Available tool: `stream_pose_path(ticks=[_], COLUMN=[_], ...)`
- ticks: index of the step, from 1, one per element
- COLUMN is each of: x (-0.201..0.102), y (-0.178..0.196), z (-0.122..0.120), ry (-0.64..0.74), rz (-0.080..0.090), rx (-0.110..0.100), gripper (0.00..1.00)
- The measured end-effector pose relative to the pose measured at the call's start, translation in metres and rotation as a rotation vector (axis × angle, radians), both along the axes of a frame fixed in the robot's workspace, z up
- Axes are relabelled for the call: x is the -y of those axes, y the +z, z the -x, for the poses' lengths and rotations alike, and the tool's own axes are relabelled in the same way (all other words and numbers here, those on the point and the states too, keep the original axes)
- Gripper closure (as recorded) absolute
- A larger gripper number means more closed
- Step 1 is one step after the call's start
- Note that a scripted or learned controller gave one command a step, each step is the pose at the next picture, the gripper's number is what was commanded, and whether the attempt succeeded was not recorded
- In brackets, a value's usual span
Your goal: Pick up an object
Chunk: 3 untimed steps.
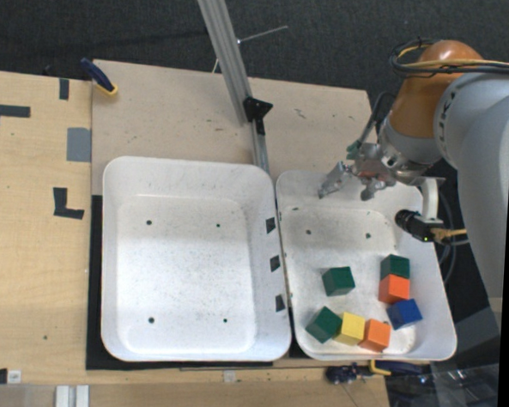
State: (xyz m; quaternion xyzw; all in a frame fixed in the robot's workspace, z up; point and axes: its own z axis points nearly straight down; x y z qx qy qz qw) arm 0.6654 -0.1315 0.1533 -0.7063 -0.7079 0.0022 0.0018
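Item: hand (pixel 348 185), fingers spread and holding nothing, above right bin's (pixel 442 339) far edge; best target the lone green cube (pixel 338 280), standing apart from the clustered blocks.

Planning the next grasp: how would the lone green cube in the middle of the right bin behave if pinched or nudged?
The green cube looks rigid with flat faces, so it should probably slide, not roll. It sits apart from the other blocks, so the hand likely has room around it.
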Motion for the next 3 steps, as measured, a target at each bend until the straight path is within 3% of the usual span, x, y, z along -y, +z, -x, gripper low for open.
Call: stream_pose_path(ticks=[1, 2, 3], x=[0.002, 0.001, 0.0], y=[-0.049, -0.062, -0.052], z=[0.01, 0.01, 0.01], ry=[-0.001, -0.001, 0.001], rz=[0.0, 0.001, 0.0], rx=[-0.001, 0.002, 0.003], gripper=[0.0, 0.0, 1.0])
